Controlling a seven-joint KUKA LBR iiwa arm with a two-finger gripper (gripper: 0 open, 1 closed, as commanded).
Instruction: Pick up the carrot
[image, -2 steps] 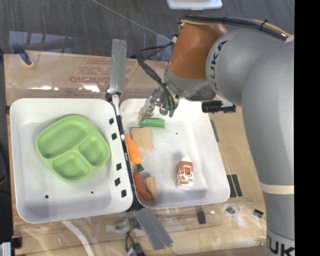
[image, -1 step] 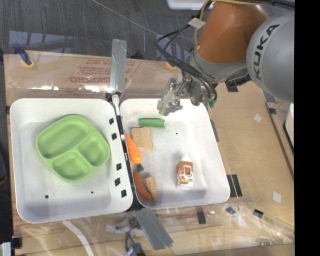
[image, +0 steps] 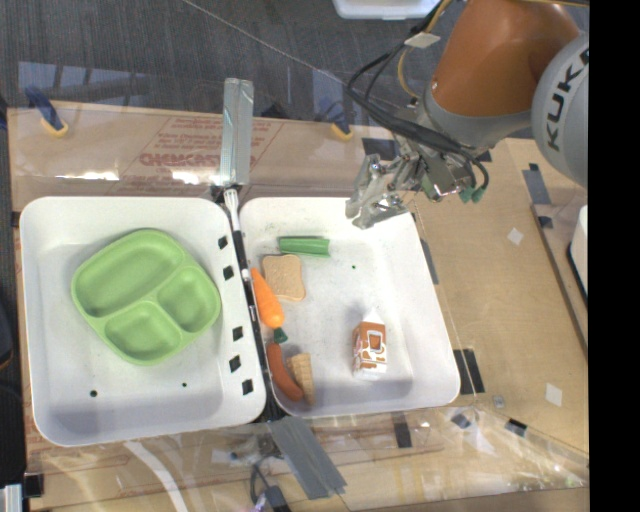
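Orange carrot (image: 266, 297) lies at right bin's (image: 425, 310) left wall, beside bread (image: 285, 277) | likely light, stiff, smooth plastic; grip mid-body across its width | count: carrot 1, bread 1, bins 2, tray (image: 146, 295) 1 | gripper (image: 372, 203) above bin's top edge, jaws' state unclear, nothing seen held

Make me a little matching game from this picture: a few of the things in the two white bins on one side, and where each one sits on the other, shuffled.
Things:
1. carrot
2. green divided plate
3. small carton
4. green stick-shaped piece

Places:
A. in the left bin
B. near the top of the right bin
C. against the right bin's left wall
D. right part of the right bin

Pairs: 1-C, 2-A, 3-D, 4-B
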